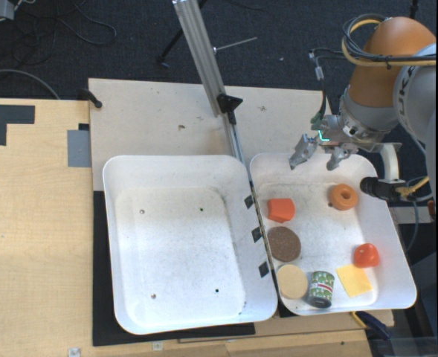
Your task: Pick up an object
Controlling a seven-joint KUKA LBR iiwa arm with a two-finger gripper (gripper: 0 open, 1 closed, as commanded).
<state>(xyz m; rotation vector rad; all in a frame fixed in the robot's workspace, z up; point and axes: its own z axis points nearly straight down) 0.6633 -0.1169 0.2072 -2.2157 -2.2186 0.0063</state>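
Two white bins are seen side by side on the bench: the left bin (129, 192) and the right bin (397, 274), which carries every loose piece. The gripper (317, 155) is held over the right bin's far rim, at about 12 o'clock of that bin, with the fingers (300, 155) spread apart and nothing seen between them.

Nearest to it, at roughly 5 o'clock from the gripper, a doughnut (343, 196) is lying flat; it is orange-brown, ring-shaped, with a dark hole in the middle. At 7 o'clock from the gripper an orange block (281, 210) is set close to the divider side of the bin. Just below the block, a brown disc (284, 243) is found, flat and speckled, and below that a pale disc (292, 281), nearly touching it.

A can (321, 288), green-labelled, is tipped on its side just beside the pale disc at 3 o'clock. A yellow slice (355, 280) is lying next to the can, and a red tomato (366, 255) is placed at its 1 o'clock, near the bin's right wall.

A metal rail (204, 58) is slanted across the bench behind the bins, well apart from the pieces. Open bin floor is left between the gripper and the doughnut.
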